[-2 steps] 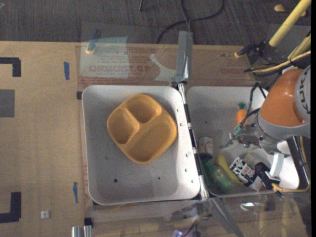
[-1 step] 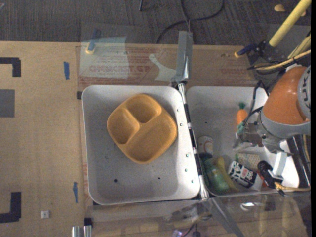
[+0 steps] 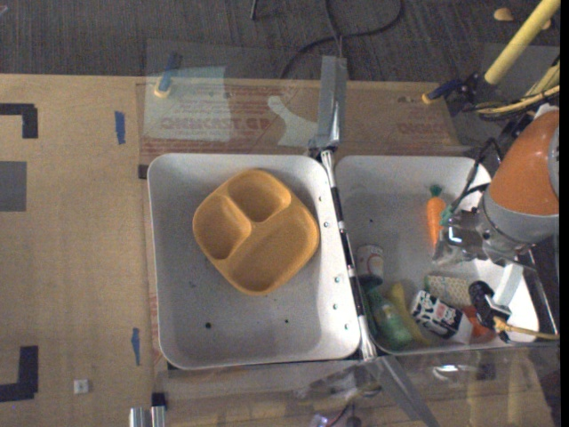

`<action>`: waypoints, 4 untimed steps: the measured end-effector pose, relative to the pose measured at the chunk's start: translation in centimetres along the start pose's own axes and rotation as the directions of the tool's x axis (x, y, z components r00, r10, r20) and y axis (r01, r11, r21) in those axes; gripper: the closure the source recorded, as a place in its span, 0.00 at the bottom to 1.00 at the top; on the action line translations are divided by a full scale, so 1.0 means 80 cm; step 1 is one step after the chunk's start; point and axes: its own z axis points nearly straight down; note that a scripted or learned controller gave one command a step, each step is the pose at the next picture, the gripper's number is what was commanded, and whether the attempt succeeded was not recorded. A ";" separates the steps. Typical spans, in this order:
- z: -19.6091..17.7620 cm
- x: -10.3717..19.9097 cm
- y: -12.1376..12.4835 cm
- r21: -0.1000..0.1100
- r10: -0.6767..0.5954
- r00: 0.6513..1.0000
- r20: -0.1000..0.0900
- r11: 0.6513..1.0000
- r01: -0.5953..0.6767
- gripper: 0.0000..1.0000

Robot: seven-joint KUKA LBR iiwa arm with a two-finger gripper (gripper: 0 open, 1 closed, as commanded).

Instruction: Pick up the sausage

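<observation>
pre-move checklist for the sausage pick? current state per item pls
1. Sausage located: cannot tell. Nothing in the right bin reads clearly as a sausage; the items along its near edge are small and crowded.
2. Gripper position: ok. It sits over the right bin, just right of the carrot.
3. Jaws state: cannot tell, the wrist hides them.
4. Clutter at the near edge: not ok. The green bottle, the black-and-white carton and smaller pieces lie packed together.
5. Wrong-item risk: not ok. The carrot is the nearest thing to the gripper.
6. Left bin: ok. It holds the orange divided plate, apart from the pick area.
</observation>
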 end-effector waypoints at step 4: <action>-0.143 0.152 -0.033 -0.003 -0.510 0.860 0.000 0.860 0.510 1.00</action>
